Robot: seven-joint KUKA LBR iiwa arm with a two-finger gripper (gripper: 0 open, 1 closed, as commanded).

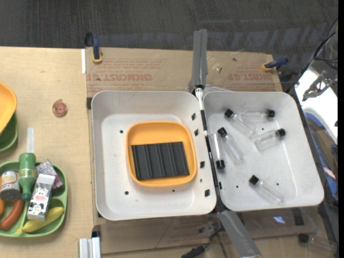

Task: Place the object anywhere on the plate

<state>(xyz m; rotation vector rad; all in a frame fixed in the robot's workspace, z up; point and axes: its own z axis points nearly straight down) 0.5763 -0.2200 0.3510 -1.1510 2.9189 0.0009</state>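
Left bin: one yellow-orange plate near its centre, bearing a dark ribbed block that covers the plate's middle and near half. Right bin: clear vials with black caps, lying loose. One pair lies toward the far edge; one sits tilted just nearer; one lies left of centre; one rests along the left wall; one lies toward the near edge. None of these touches the plate (all are in the other bin). The claw's state cannot be told. Bench, left edge: a green tray of toy food.
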